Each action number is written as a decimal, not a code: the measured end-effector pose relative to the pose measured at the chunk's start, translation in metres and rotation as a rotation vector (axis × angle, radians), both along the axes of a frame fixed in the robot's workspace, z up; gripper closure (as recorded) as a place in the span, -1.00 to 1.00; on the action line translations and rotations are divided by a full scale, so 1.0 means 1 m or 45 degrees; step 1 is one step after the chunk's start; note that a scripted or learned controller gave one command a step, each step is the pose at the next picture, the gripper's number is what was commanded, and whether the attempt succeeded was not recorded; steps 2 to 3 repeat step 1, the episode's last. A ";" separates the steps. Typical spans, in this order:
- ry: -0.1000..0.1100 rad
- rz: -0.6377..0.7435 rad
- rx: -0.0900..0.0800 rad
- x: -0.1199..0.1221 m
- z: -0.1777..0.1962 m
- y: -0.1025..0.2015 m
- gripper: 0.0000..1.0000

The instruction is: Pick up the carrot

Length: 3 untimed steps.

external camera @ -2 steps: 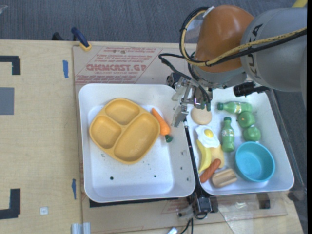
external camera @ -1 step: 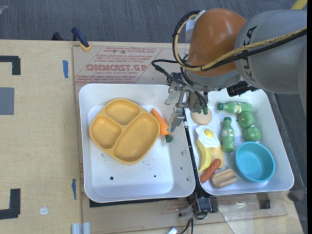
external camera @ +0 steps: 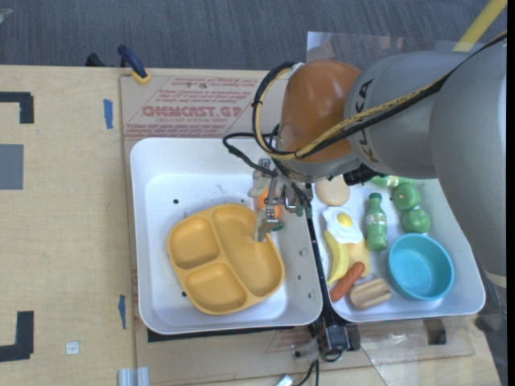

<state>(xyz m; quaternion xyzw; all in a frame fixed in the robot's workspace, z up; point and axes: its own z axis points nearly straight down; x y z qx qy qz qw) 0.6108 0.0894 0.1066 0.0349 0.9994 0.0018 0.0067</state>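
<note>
Your end effector point(external camera: 269, 212) hangs over the left bin point(external camera: 153, 240), above the far right edge of the yellow divided tray point(external camera: 221, 260). Something small and orange sits between its fingers; it looks like the carrot point(external camera: 268, 202), gripped and lifted, though it is too small to be sure. If so, the pick is close to done. The right bin point(external camera: 463, 296) holds a blue bowl point(external camera: 418, 268), banana point(external camera: 342, 256) and green bottle point(external camera: 375, 222). Red print on the far cardboard point(external camera: 193, 107) reads roughly "CHEMCAST GP". The arm point(external camera: 434, 111) shows part of the KUKA name.
</note>
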 end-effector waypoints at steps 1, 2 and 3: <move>0.008 -0.004 0.006 -0.002 0.004 0.002 1.00; 0.008 -0.004 0.006 -0.002 0.004 0.002 1.00; 0.008 -0.004 0.006 -0.002 0.004 0.002 1.00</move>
